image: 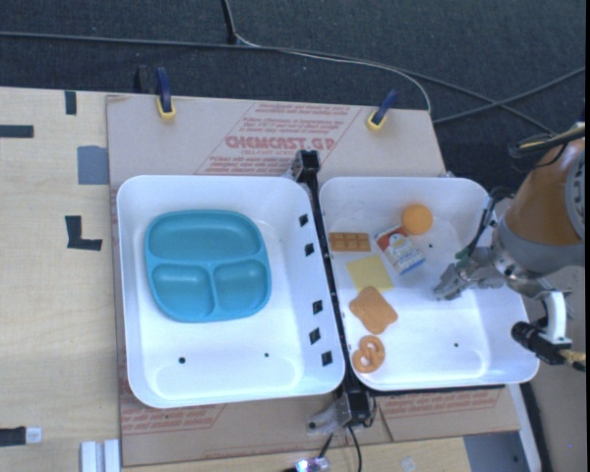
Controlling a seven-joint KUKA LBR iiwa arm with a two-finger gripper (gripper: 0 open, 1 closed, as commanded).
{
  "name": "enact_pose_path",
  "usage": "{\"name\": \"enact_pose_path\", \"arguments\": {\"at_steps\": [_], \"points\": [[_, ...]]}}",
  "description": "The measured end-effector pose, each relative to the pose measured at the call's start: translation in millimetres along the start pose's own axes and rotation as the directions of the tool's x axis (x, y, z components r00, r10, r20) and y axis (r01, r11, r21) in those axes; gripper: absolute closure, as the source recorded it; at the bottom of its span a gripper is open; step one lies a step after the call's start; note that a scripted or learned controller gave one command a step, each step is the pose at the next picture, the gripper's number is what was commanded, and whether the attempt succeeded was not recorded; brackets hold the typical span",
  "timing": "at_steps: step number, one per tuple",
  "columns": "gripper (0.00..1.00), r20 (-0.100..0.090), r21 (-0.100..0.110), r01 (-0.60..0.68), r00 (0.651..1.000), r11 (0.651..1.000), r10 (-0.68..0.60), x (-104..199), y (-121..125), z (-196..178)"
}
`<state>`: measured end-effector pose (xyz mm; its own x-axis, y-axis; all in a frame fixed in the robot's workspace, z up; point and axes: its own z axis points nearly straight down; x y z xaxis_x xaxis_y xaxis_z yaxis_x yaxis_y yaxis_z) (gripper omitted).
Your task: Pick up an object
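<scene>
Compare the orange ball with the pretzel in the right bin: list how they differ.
The orange ball is a solid round shape, while the pretzel is a twisted loop with holes. The ball is bright orange; the pretzel is browner. The ball sits near the bin's far side, the pretzel near its front edge. Both are small and lie in the right bin.
</scene>
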<state>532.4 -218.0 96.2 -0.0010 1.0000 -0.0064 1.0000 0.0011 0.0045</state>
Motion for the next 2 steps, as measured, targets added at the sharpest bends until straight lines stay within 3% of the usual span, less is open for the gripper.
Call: {"name": "enact_pose_path", "arguments": {"at_steps": [2], "points": [[1.0,-0.005,0.002,0.001,1.0,1.0,-0.001,11.0,11.4,-98.8]]}}
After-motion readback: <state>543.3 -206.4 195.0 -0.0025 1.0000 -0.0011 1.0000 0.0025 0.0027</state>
